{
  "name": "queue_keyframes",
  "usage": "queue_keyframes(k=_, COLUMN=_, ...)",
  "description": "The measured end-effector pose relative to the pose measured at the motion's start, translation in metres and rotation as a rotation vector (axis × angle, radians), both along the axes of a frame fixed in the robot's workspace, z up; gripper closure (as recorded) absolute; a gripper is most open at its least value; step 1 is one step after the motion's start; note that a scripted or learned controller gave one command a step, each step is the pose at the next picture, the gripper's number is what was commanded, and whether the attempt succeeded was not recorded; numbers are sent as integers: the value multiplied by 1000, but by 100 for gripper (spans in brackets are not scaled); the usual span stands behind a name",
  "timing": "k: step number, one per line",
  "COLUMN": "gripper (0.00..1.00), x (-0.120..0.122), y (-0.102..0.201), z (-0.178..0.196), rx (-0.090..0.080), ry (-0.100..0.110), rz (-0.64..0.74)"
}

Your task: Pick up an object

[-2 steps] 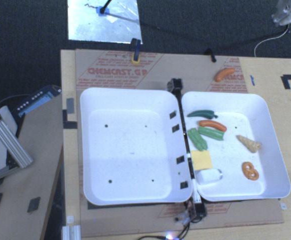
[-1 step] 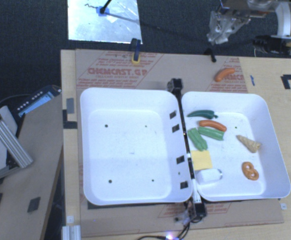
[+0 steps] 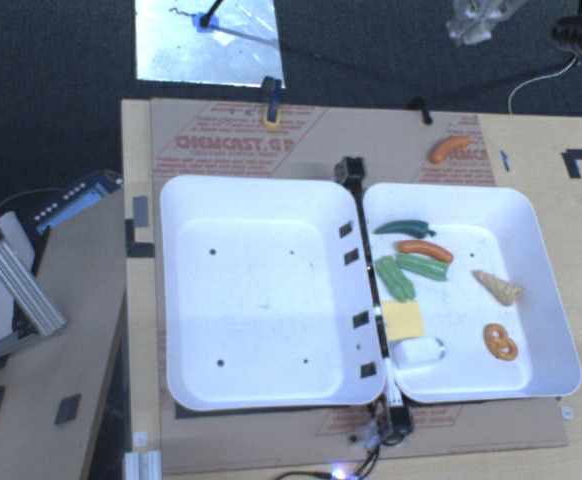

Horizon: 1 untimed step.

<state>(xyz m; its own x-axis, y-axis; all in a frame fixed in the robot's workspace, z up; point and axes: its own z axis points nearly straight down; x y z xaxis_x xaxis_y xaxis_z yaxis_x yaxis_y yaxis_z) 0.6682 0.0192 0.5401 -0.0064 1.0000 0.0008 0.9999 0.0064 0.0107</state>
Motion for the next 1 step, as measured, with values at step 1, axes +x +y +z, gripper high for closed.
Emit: queue_keyframes(k=1, gripper=100, x=0, y=58, z=-107, rx=0, ry=20, rz=3)
